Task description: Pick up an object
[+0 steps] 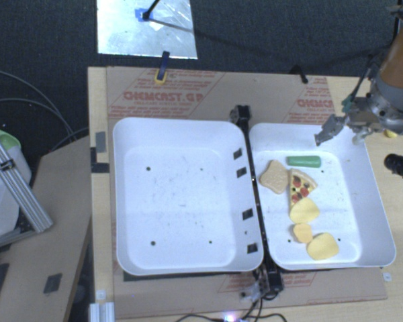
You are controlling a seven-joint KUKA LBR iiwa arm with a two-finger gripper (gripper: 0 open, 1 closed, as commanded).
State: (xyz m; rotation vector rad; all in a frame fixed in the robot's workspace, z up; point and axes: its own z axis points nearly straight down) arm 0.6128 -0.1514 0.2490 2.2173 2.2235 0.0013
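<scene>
- Toy food pieces lie in the right white bin point(369, 200): green bar point(303, 160), pizza slice point(300, 186), tan toast point(275, 177).
- Grey two-finger gripper point(342, 131) hangs spread above the green bar, pinching nothing; arm cut off at frame edge.

white bins point(181, 129); green stick point(303, 160), tan bread point(274, 177), pizza slice point(300, 185) (red-dotted), three yellow chips point(304, 211).

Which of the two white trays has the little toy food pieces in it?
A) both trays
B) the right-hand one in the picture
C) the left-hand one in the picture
B: the pizza slice, green stick and yellow pieces all lie in the right bin, below the gripper.
</scene>
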